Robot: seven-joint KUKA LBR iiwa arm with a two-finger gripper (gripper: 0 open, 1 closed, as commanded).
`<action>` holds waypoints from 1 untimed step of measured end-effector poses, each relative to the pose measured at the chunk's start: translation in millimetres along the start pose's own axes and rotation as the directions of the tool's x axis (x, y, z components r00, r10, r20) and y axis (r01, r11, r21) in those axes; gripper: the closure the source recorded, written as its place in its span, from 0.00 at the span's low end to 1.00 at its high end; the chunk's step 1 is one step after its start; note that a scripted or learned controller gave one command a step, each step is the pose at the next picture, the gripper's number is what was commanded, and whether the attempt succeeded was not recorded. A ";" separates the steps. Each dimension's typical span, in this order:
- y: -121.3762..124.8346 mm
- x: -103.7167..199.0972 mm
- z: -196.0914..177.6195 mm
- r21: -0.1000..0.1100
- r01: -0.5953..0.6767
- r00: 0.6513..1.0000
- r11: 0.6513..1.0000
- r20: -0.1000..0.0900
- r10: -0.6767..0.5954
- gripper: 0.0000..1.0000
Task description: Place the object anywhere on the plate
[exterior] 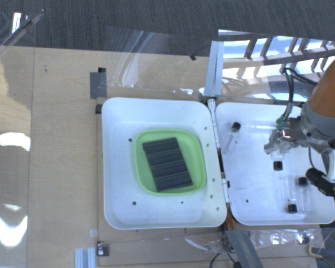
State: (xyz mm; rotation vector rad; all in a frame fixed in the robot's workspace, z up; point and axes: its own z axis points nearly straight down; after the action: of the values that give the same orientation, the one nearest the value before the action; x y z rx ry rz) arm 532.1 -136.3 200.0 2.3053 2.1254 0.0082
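The dark grey ribbed rectangular block (167,164) lies on the green square plate (198,159), centre-left of frame; the gripper (279,141), at right, has an unreadable opening.

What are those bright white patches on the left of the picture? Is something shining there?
In the camera view, glare from overhead light bounces off a clear sheet over the bench, making white blotches at left; more reflections streak behind the right bin; the green plate and dark object stay evenly lit.

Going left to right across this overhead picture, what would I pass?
Wooden bench → left white bin → green plate holding a dark ridged block → right white bin → the arm's gripper → orange band.
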 end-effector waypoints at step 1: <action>0.0 0.0 0.0 0.000 0.000 1.000 1.000 0.000 0.000 0.00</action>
State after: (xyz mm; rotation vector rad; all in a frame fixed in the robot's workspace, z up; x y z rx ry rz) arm 532.1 -136.3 200.1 2.3053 2.1253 0.0083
